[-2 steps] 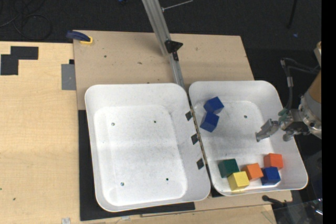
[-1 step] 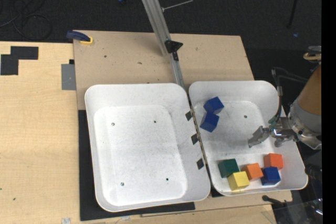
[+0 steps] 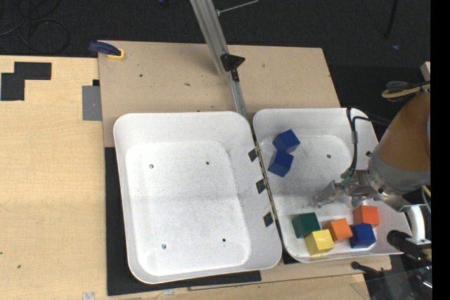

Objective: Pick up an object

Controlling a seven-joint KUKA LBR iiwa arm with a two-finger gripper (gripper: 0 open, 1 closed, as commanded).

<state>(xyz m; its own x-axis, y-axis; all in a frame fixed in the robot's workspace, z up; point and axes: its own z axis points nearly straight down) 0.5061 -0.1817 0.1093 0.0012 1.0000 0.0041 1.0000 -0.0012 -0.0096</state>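
My gripper (image 3: 336, 192) hangs over the right bin (image 3: 330, 124), in its right half, just above a cluster of blocks. That cluster lies along the bin's front edge: a green block (image 3: 305, 223), a yellow block (image 3: 320, 241), an orange block (image 3: 340, 228), a blue block (image 3: 363, 235) and a red-orange block (image 3: 366, 214). The red-orange block is closest to the gripper, just to its lower right. Two more blue blocks (image 3: 286, 140) (image 3: 280, 163) sit touching each other near the bin's left wall. Nothing is visibly held.
The left bin (image 3: 140, 130) adjoins the right one along a shared divider with black clips (image 3: 260, 185). A slanted metal rail (image 3: 207, 17) rises behind the bins. The arm's orange band (image 3: 409, 137) overhangs the right bin's right edge.
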